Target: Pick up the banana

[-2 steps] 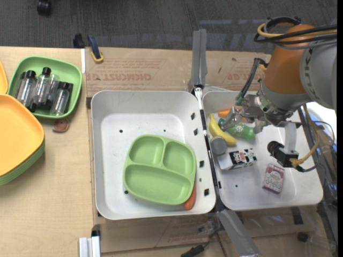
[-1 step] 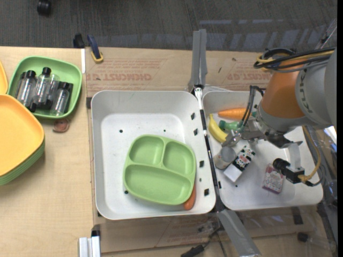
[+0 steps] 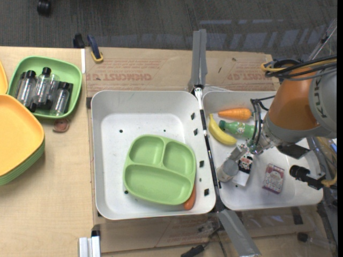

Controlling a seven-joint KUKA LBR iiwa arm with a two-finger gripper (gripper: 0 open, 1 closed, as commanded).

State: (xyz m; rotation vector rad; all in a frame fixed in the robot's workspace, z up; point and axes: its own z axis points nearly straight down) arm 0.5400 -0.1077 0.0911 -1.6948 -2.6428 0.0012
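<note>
The yellow banana [image 3: 220, 132] lies curved in the right bin [image 3: 300, 199], close to that bin's left wall. An orange carrot [image 3: 235, 113] and a green bottle [image 3: 239, 127] lie just right of it and behind it. My gripper [image 3: 232, 166] reaches down and to the left from the orange-banded wrist [image 3: 289, 111]. Its tip sits low over the bin floor, a short way in front of the banana and apart from it. A small black, white and red object [image 3: 245, 163] lies right beside the gripper.
A red and white card box [image 3: 274, 178] lies in the right bin's front part. The left bin [image 3: 107, 143] holds a green divided plate [image 3: 161, 169] with an orange item [image 3: 189, 202] poking out under its front edge. Yellow plates and a green tray of bottles sit far left.
</note>
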